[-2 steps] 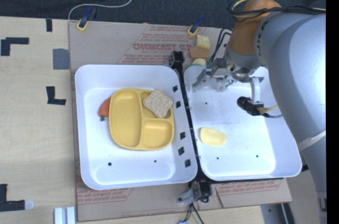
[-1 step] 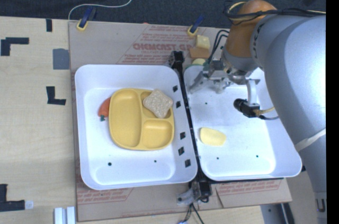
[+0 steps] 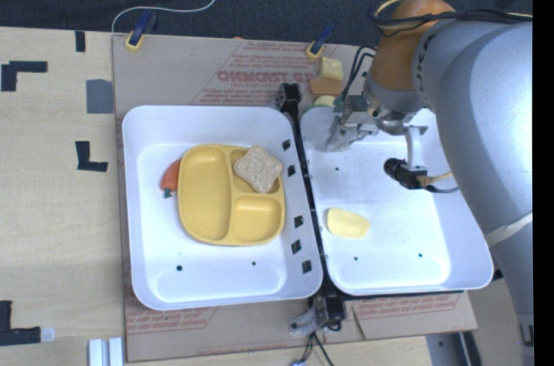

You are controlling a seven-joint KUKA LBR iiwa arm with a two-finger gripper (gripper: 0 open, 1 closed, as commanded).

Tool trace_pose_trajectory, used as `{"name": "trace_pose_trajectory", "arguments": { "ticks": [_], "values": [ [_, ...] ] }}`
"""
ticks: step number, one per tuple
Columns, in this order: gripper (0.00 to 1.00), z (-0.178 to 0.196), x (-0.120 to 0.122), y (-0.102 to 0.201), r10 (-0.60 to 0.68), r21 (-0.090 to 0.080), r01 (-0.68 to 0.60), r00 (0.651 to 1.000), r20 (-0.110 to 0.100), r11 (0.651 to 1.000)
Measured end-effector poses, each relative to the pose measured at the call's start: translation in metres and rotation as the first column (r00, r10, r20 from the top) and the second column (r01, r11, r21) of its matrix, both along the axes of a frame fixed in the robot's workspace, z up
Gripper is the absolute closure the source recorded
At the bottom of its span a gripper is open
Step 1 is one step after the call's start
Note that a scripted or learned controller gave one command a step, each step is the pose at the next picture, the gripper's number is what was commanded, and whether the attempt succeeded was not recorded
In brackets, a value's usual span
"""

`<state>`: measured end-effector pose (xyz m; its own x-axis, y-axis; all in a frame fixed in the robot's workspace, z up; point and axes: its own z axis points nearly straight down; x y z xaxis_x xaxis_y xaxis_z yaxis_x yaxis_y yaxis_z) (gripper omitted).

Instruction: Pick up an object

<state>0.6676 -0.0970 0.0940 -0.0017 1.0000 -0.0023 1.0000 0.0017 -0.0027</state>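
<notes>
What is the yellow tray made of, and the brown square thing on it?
The yellow tray looks like smooth moulded plastic: even colour, rounded compartments, soft sheen. The brown square looks rough and speckled, perhaps sponge or toy bread; the view leaves that open.

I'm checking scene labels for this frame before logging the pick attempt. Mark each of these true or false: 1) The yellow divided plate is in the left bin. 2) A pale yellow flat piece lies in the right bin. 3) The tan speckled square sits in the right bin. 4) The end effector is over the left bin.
1) The yellow divided plastic plate lies in the left white bin: true.
2) The pale yellow flat piece lies in the right white bin: true.
3) False: the tan speckled square rests on the plate, in the left bin.
4) False: the end effector is over the right bin's far corner.
</notes>
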Motion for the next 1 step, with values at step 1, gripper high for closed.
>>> {"name": "trace_pose_trajectory", "arguments": {
  "ticks": [1],
  "values": [
    [0.0,-0.0004,-0.0001,-0.0001,0.0,-0.001,0.0,1.0,0.0,1.0]
  ]
}}
